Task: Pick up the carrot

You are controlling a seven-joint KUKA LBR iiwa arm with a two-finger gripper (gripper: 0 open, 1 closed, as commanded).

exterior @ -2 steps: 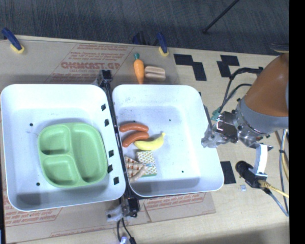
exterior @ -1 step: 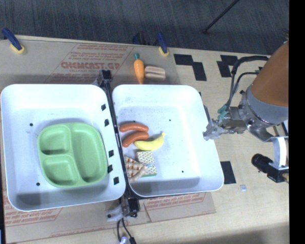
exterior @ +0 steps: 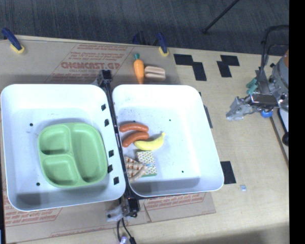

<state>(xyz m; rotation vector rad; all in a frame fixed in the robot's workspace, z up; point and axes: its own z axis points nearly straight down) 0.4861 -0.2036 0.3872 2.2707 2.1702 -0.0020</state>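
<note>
Closest to us, the two white bins sit side by side, but the carrot (exterior: 138,70) is not in them. It lies on the brown cardboard (exterior: 86,62) just behind the right bin (exterior: 206,136), pointing away from us, with its green top at the far end. A little bun toy (exterior: 155,73) lies just beside it. The gripper (exterior: 239,110) hangs over the bench, well to the right, and I cannot tell if it is open or shut. It should go over the carrot's orange middle, come straight down, squeeze across the thin way, and not bump the bun.
</note>
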